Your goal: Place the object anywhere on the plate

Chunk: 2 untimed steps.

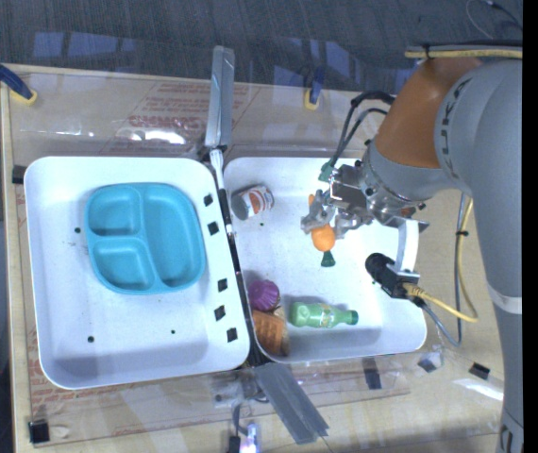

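A blue plate with three compartments lies in the left bin. My gripper hangs over the middle of the right bin. It is shut on a small orange carrot. The carrot's green top points down below the fingers. The carrot is well to the right of the plate, across the divider between the two bins.
In the right bin, a small can lies near the back left. A purple item, a brown item and a green bottle sit along the front. A black cable part hangs beside the wrist.
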{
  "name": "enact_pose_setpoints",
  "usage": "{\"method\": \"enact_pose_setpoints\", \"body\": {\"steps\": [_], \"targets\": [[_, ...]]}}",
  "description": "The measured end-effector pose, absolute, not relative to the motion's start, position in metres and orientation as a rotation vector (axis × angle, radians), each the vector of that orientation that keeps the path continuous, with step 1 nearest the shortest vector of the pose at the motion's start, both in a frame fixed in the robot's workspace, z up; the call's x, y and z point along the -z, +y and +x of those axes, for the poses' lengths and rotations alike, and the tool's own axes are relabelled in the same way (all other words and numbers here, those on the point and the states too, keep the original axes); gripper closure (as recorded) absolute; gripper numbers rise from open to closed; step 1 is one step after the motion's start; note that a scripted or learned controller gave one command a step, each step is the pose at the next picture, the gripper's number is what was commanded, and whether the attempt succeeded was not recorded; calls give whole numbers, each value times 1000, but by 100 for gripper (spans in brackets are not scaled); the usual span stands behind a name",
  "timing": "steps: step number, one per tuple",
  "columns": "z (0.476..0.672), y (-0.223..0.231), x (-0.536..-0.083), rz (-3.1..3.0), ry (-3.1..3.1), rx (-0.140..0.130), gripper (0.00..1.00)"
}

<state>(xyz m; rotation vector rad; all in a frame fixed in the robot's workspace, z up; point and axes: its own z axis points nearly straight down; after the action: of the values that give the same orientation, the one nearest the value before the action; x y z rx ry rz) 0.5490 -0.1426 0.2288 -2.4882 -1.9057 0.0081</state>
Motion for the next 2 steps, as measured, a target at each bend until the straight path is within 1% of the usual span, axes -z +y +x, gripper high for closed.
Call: {"method": "enact_pose_setpoints", "body": {"steps": [1,2], "targets": [[587,-41,-188,-2304,-2123,-10,100],[588,-41,-189,-2305,-2123,-10,0]]}}
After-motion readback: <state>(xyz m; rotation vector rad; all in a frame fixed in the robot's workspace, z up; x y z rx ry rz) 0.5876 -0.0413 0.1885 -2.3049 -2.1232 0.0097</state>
